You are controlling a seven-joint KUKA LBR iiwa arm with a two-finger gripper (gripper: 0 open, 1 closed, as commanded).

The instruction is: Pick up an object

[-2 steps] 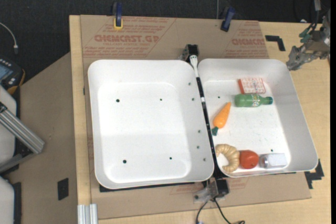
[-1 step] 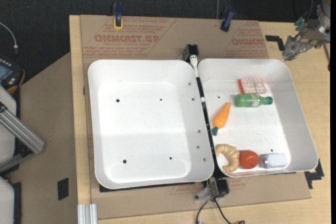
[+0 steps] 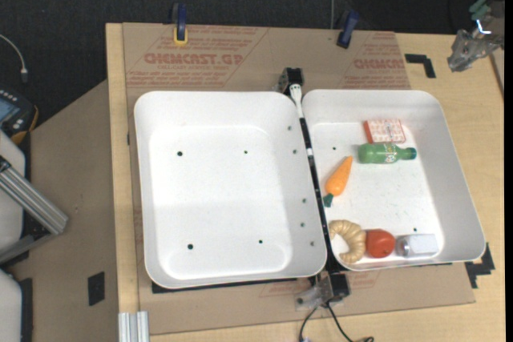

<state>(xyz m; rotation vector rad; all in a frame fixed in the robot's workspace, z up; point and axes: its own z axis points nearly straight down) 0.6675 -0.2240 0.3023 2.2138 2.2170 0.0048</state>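
the fingers (image 3: 473, 44) hover past the right bin (image 3: 449, 172) holding the carrot (image 3: 339, 176); their opening can't be told.

I see the gripper (image 3: 474, 44) at the upper right edge of the camera view, raised well clear of the bench surface. It appears as a small grey metallic assembly with a teal detail above it. I cannot resolve its finger state. The arm itself lies beyond the frame edge.
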